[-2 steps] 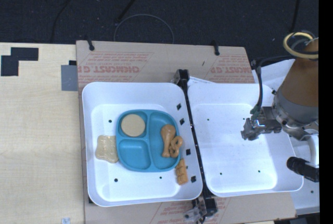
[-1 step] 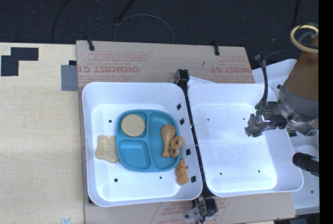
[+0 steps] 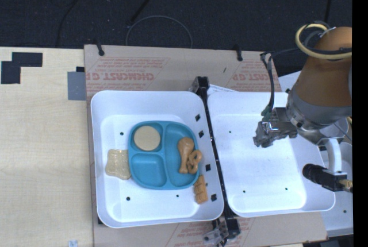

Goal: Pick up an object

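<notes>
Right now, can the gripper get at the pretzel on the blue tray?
Probably yes. The gripper is over the right bin, and the pretzel lies uncovered in the tray in the left bin. Nothing sits above it; only the low divider lies between.

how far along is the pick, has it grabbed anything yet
Nothing looks picked yet. The gripper is over the right bin, away from every object. All the items sit in the left bin: the blue divided plate carrying a round tan disc and a brown pretzel-like piece, a pale piece at the plate's left edge, and a small brown piece at its lower right. Reaching, grasping and lifting all remain.
</notes>
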You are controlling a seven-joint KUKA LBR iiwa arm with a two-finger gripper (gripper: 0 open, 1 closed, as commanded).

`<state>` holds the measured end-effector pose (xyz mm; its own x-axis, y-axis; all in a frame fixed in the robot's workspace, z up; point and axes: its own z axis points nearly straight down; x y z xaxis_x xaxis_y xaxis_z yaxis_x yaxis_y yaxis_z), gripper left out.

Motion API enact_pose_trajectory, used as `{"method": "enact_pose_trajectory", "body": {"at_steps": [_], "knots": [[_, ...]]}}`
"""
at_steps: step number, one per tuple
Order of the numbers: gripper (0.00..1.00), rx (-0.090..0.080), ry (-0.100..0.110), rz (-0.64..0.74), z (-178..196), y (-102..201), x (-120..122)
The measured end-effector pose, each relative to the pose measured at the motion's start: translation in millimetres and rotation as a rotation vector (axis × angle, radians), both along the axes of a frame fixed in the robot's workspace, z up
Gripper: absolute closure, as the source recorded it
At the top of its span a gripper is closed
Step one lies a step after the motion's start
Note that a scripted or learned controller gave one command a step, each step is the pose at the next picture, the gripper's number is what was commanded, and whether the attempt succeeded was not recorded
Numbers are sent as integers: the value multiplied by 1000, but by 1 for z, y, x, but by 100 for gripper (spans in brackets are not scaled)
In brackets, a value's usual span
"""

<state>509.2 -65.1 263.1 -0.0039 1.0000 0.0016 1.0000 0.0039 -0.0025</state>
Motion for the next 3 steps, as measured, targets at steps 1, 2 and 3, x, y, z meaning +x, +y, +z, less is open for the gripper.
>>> {"method": "enact_pose_trajectory", "body": {"at_steps": [1,2,3], "knots": [[100,-1,0,0,-4,48,25],[100,-1,3,-1,-26,101,37],[100,-1,2,0,-42,150,50]]}}
